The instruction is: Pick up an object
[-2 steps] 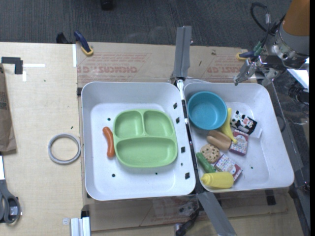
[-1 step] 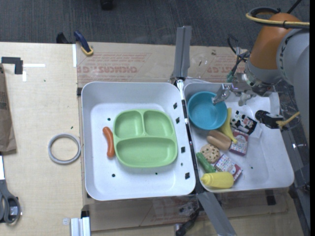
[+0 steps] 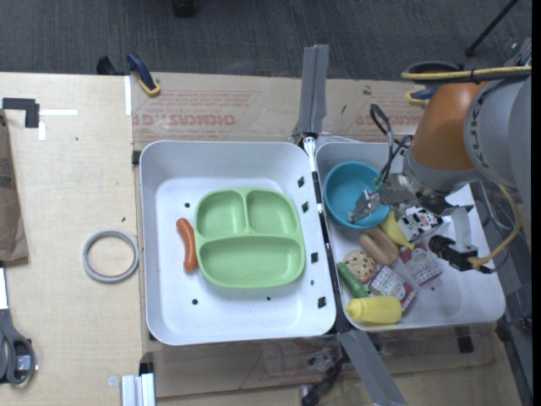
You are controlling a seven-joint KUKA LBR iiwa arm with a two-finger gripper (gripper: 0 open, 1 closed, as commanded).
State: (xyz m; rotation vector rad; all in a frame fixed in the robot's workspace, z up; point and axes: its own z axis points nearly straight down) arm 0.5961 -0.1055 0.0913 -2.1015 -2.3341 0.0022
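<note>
The right bin [image 3: 473,299] holds a heap of small things: a blue bowl [image 3: 348,191] at its far left corner, a yellow banana [image 3: 395,230] just right of the bowl, a tan hot-dog bun [image 3: 379,245] near the middle, a dotted cookie [image 3: 361,266] beside it, a green stick-shaped piece [image 3: 352,279] along the left wall, a yellow bottle [image 3: 373,309] lying on its side at the near edge, and red-and-white printed packets [image 3: 404,279] whose writing is too small to read. The gripper [image 3: 368,207] hangs over the right rim of the blue bowl, close to the banana; whether the jaws are open or closed cannot be told, and nothing is seen between them. Behind it the arm's orange band [image 3: 446,129] rises to the right. The left bin [image 3: 161,311] carries a green divided plate [image 3: 249,237] with an orange sausage [image 3: 188,244] lying just left of it. Beyond both bins lies a cardboard sheet [image 3: 220,108] with red print that reads reversed and is not clearly legible. On the tabletop [image 3: 68,184] to the left lie a pale ring [image 3: 110,255], a brown paper bag [image 3: 10,201] at the edge, and scissors [image 3: 15,353] at the near left.
</note>
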